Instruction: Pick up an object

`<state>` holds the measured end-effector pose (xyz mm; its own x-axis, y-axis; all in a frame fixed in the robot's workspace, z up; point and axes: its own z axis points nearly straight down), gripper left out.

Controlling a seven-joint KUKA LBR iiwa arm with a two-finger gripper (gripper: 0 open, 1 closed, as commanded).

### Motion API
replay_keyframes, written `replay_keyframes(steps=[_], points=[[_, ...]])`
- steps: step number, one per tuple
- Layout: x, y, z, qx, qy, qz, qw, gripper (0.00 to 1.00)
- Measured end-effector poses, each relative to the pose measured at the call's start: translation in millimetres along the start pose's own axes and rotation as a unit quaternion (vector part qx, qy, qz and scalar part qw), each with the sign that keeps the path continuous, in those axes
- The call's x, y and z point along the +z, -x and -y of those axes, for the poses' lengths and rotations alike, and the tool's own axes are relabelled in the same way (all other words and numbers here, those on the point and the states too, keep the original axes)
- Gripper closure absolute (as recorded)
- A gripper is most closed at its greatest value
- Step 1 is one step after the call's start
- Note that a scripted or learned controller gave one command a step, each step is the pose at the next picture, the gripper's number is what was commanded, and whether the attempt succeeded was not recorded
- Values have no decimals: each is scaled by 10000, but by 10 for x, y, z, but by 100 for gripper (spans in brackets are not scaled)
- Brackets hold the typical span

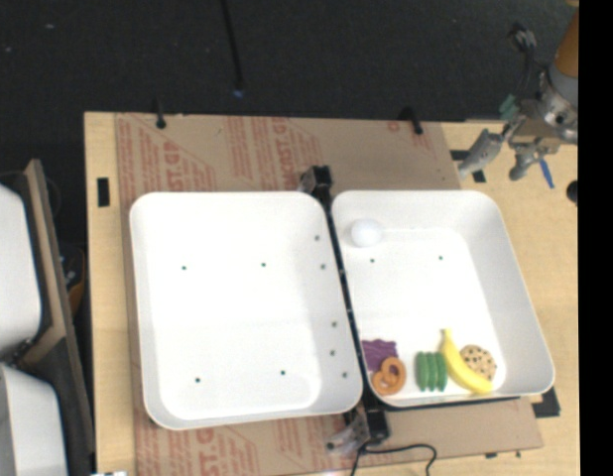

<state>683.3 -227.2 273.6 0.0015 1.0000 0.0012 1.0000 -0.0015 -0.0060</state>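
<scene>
Toys—pretzel [390,376], banana [463,363]—sit untouched in the right bin [505,236]; my gripper [520,147] hangs above, grip state unclear. Nothing picked yet.

Banana [463,367] and cookie [478,362] lie in right bin [505,236].

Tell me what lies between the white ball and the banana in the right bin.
Bare white bin floor: in the camera view, nothing sits between the white ball at the far left corner and the banana along the near wall.
</scene>
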Motion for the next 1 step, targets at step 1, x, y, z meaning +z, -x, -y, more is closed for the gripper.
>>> replay_keyframes(steps=[1], points=[[-46,-3,-11,-5,36,8,10000,0]])
